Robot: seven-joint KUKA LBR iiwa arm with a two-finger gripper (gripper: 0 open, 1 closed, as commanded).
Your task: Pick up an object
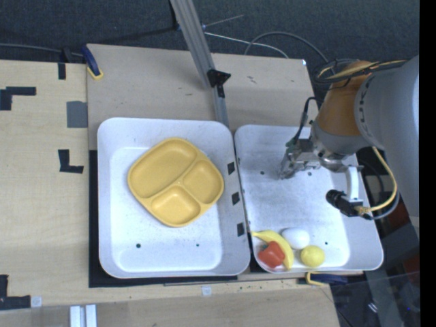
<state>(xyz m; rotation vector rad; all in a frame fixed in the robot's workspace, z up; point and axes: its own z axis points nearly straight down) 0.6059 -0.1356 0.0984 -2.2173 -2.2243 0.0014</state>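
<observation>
The big yellow tray (176, 181) is seen in the left bin (112, 251), and a banana (278, 242), white egg (296, 236), red fruit (272, 254) and lemon (313, 255) are bunched in the right bin's (361, 247) near corner. The toys are judged light, hard and slippery, and the egg could be taken by its sides. The gripper (291, 164) is held low over bare white floor, well apart from them; how wide it is cannot be told.

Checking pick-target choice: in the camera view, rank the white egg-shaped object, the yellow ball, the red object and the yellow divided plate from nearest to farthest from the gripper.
From the gripper:
1. White egg-shaped object, right bin, near its front edge.
2. Yellow ball and red object, flanking it, too close to call.
3. Yellow divided plate, in the left bin.
</observation>
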